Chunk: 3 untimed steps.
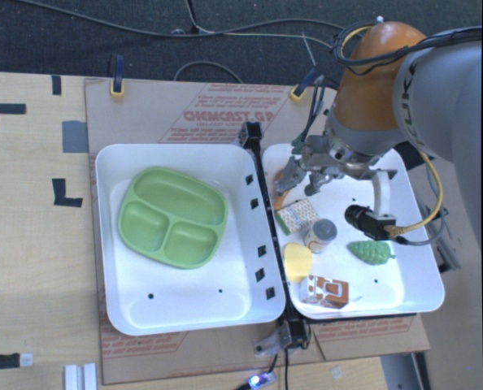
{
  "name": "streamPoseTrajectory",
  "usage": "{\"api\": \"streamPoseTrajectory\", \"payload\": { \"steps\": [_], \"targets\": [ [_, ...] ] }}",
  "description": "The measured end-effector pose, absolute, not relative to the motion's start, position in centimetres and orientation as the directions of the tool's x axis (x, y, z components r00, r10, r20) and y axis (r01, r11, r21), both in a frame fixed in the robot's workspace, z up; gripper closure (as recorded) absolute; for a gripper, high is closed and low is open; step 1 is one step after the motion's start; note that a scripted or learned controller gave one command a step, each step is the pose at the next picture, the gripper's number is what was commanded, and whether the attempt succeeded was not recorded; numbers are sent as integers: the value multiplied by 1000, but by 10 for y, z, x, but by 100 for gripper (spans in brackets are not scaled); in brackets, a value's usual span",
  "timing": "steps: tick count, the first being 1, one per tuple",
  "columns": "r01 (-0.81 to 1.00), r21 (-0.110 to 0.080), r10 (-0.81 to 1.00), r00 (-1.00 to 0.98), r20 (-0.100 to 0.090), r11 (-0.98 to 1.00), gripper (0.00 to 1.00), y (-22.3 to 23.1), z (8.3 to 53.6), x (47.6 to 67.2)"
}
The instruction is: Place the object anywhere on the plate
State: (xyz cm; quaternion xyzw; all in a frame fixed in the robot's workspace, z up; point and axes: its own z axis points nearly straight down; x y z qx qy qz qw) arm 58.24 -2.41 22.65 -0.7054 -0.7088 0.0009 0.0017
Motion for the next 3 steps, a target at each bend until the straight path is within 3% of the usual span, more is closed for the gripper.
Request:
{"api": "streamPoseTrajectory", "payload": {
  "steps": [3],
  "targets": [
    [1000,-4,1000,-8,1,8,100,135,233,513]
  ]
}}
